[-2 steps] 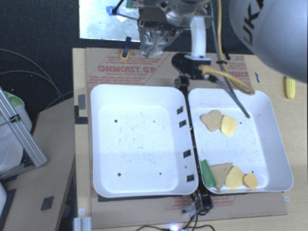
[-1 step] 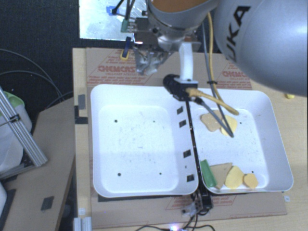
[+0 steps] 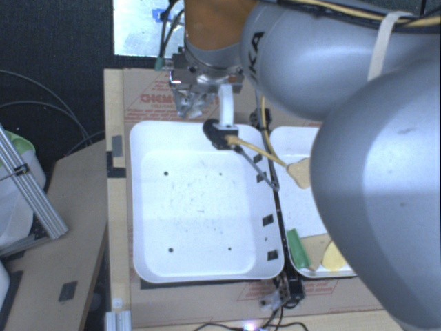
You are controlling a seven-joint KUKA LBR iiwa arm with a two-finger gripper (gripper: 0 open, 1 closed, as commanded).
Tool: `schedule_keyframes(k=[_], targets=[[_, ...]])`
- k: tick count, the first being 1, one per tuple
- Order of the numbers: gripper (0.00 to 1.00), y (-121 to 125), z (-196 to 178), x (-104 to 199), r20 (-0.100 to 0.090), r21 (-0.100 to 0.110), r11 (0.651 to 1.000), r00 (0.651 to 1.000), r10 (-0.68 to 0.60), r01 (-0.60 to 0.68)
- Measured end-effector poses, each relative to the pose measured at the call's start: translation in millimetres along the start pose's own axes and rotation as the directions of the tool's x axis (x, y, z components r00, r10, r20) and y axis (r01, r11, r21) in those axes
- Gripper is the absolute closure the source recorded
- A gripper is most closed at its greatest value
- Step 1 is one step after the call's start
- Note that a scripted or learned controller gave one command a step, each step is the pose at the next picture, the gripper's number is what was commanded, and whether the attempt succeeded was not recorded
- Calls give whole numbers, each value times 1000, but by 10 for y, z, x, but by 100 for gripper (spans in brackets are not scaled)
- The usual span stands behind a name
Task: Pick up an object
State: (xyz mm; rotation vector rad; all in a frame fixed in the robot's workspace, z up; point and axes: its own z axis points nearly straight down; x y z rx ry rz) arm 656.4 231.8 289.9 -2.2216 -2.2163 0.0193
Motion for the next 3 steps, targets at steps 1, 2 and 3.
schedule_keyframes(k=[1,2,3], targets=[[100,-510,10,-580,-4,-9,1000,1000,2,-2],[100,-1147,-187,-1273,-5,-11,1000,1000,3,-3],[100,-1720,-864,-733,-12,-19,1000,1000,-14,13]])
